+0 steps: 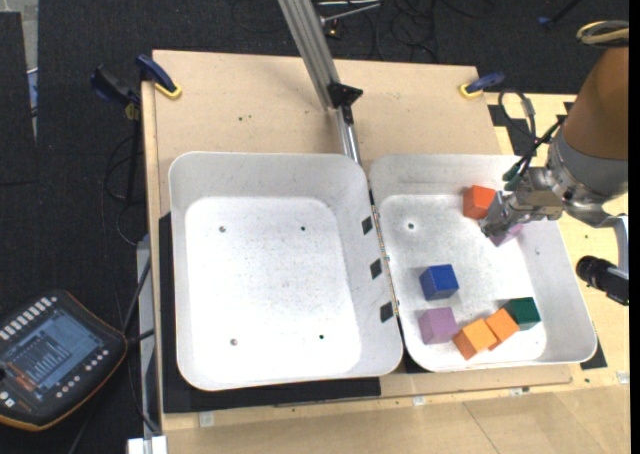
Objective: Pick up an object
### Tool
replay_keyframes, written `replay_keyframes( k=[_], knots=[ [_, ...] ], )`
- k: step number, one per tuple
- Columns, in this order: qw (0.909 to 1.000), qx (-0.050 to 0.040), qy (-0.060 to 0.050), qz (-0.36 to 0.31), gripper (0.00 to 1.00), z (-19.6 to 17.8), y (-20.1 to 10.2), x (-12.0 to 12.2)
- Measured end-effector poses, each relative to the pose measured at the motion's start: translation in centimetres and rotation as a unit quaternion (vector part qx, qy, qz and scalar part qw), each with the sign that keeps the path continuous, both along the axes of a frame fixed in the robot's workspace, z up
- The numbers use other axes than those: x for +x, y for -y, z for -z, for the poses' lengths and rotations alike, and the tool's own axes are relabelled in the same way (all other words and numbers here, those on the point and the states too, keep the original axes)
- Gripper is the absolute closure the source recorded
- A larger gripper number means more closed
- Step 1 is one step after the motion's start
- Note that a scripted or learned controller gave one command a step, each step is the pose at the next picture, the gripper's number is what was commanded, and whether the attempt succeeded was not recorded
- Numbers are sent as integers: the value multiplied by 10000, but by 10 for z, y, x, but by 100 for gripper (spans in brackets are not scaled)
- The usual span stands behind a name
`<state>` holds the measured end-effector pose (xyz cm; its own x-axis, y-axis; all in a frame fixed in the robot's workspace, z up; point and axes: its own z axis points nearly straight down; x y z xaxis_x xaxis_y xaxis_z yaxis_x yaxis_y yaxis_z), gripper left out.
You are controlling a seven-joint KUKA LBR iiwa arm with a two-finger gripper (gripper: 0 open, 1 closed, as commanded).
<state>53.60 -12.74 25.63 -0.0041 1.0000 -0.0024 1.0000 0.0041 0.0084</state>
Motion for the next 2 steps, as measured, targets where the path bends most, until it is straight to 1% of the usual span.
replay_keyframes(
  k=[1, 2],
  knots=[
    [10000, 4, -23, 3, 100, -18, 0, 1],
    [10000, 13, -26, -17, 100, -21, -46, 27]
  ],
)
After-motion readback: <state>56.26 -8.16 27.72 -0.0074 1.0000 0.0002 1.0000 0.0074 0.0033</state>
